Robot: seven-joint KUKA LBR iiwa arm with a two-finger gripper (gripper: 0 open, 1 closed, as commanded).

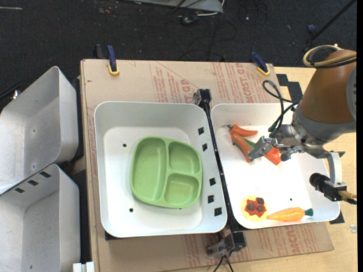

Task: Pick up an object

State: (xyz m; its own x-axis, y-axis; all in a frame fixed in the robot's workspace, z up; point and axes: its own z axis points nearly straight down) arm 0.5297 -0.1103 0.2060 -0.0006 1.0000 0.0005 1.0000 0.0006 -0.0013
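Camera view: hand [262,150] low in the right bin [295,203], its grip state unclear — orange-red pepper pieces [245,135] lie touching it on the left, another orange piece [273,156] just beside; carrot [288,213] well apart, near the bin's front edge.

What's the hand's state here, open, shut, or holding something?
Hand: cannot be told; it sits low in the right bin by the orange-and-green toy.

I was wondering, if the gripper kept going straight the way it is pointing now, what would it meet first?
The gripper points toward the view's left, low over the right bin. First in that line is probably the orange and green toy lying just ahead of its tip. They may already be touching; depth is unclear from this slanted view.
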